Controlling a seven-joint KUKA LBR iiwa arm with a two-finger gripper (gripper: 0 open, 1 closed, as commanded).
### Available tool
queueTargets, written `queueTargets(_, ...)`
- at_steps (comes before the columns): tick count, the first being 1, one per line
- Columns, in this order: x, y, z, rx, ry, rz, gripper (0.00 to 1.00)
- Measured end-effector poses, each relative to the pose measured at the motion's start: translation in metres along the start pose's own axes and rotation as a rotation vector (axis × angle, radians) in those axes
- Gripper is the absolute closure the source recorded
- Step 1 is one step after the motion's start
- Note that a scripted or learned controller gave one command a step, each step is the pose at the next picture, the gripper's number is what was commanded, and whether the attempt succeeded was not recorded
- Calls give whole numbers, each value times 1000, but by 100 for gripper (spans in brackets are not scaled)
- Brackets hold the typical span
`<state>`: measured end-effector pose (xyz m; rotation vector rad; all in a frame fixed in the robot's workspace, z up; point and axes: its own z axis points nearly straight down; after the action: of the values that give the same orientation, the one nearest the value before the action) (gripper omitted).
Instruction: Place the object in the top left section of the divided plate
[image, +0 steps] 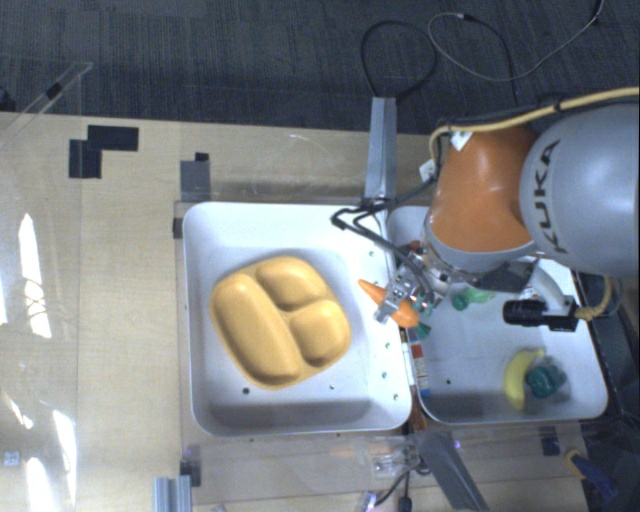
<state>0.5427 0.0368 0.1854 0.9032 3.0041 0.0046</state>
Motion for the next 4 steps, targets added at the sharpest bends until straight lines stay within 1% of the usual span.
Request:
queueTargets(1,30,-11,-58,-2,-3,-67,100)
queueTargets(2,-20,-8,0,0,-2,-136,100)
queueTargets(3,-21,-6,-12,-6,-8,-137,100)
queueTargets(4,21,-1,0,0,0,-182,100)
